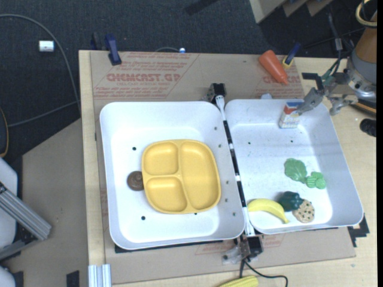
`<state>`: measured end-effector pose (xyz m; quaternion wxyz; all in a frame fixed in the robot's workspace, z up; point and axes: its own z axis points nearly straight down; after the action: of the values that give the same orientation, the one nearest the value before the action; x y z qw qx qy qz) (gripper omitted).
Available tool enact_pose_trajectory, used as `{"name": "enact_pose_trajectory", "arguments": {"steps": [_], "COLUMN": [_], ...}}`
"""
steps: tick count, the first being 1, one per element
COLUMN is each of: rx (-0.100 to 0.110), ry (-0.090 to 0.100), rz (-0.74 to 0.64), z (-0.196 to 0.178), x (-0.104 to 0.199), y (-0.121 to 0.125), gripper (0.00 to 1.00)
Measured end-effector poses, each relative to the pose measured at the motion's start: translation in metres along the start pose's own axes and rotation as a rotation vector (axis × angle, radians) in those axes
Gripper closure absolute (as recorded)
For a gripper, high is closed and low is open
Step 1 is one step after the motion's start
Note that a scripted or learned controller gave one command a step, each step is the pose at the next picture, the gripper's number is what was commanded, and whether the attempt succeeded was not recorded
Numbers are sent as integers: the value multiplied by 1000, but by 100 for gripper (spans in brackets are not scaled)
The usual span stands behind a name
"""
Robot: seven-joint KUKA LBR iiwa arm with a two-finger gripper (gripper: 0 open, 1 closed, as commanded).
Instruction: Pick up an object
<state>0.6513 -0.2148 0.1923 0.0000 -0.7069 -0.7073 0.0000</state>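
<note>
The right bin (335, 142) holds several small items. A small white box with a red and blue top (289, 116) stands near its back edge. A green leafy toy (295, 169) and a lighter green piece (316, 180) lie mid-right. At the front are a yellow banana (267, 209), a dark green item (291, 200) and a speckled cookie (304, 211). My gripper (321, 104) hangs over the bin's back right corner, just right of the white box. Its fingers look spread, with nothing between them; the left fingertip (306, 105) is close to the box's top.
The left bin (114, 136) holds a yellow divided plate (179, 176) with a brown round piece (135, 180) at its left side. An orange object (274, 67) lies on the bench behind the right bin. A blue clamp (112, 49) sits at the bench's back left.
</note>
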Motion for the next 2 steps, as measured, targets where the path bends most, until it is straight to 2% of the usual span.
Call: {"name": "enact_pose_trajectory", "arguments": {"steps": [1,2], "rx": [3,2], "ry": [10,1], "rz": [-4,1], "z": [108,108], "x": [-3,40], "y": [-32,-96], "gripper": [0,0]}}
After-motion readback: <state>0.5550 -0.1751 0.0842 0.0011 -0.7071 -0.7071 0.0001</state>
